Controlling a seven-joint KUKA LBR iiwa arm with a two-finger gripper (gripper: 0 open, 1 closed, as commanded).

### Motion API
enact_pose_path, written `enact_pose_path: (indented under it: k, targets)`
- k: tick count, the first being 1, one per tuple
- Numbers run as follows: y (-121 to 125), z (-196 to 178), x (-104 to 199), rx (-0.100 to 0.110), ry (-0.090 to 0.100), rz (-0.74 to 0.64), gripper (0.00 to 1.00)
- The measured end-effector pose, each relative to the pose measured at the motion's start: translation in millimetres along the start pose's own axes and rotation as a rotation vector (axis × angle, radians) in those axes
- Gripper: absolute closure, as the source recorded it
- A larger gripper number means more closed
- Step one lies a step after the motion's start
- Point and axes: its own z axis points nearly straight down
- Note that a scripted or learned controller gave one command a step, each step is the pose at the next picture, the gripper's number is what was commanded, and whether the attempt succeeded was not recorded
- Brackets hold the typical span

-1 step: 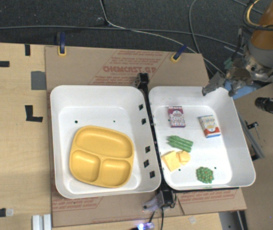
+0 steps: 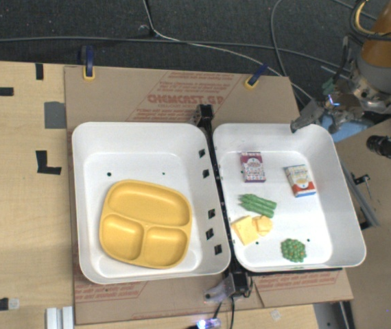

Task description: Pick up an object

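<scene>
At the 2 o'clock corner of the view, the arm (image 2: 377, 40) is cut off by the frame edge. The tool (image 2: 319, 115) hangs just outside the right bin's (image 2: 343, 184) far corner; whether it is open or closed cannot be told, as its tip is dark and blurred. No object is seen in it.

Within the right bin lie five items: a maroon box (image 2: 252, 166) with long axis 12 to 6; a red-and-white carton (image 2: 300, 181) at its 3 o'clock, axis 11 to 5; green beans (image 2: 258, 204), axis 10 to 4; yellow cheese (image 2: 250, 228); and a green clump (image 2: 293, 250) near the 6 o'clock wall.

The left bin (image 2: 89, 184) holds a yellow divided tray (image 2: 145, 223).

Both bins rest on brown cardboard (image 2: 182, 94) on the wooden worktop (image 2: 14, 184). Black cables (image 2: 154, 33) cross dark carpet behind.
</scene>
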Motion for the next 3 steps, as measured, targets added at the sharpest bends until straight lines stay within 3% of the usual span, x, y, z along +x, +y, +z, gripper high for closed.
enact_pose_path:
  k: [2,3]
  targets:
    - [-4.5,120.5,12.9,0.005,0.000,0.000,0.00]
    - [-1.0,174.4,17.2,-0.009,-0.007,-0.002,0.00]
